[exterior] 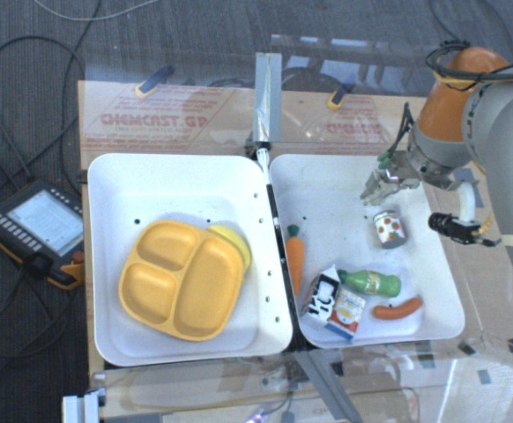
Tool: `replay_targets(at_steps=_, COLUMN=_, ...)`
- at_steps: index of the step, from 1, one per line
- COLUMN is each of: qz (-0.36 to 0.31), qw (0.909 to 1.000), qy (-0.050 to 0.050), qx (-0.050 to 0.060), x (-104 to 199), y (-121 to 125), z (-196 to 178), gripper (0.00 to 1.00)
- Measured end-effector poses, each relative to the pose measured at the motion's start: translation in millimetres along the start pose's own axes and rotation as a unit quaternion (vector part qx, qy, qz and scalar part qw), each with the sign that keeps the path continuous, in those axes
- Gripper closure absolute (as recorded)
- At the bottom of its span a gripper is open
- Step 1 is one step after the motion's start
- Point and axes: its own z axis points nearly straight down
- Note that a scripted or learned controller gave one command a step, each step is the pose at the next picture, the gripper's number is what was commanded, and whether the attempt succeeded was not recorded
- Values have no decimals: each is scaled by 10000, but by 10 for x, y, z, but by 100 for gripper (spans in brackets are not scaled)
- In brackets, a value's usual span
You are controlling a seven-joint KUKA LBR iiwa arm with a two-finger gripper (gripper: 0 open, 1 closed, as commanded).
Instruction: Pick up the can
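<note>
The small silver can with a red-and-white label [389,228] lies in the right bin [327,183], just near of the gripper [382,187] — its fingers apart. Better lower straight down, centred, then close.

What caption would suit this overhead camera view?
End effector poised just above the can in the right bin.
</note>
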Motion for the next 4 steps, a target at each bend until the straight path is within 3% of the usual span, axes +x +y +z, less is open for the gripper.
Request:
replay_targets(at_steps=1, qz=0, qw=10000, qy=-1, qx=2, x=0, y=-1, z=1, gripper=0)
replay_targets(at_steps=2, qz=439, qw=9990, qy=26, qx=-95, x=-42, y=-356, z=192, gripper=0)
replay_targets(at_steps=3, qz=455, qw=9989, qy=13, qx=-84, x=-66, y=-369, z=115, gripper=100)
replay_targets(at_steps=4, qz=1465, qw=9892, qy=18, qx=16, x=241, y=-300, z=-472, gripper=100)
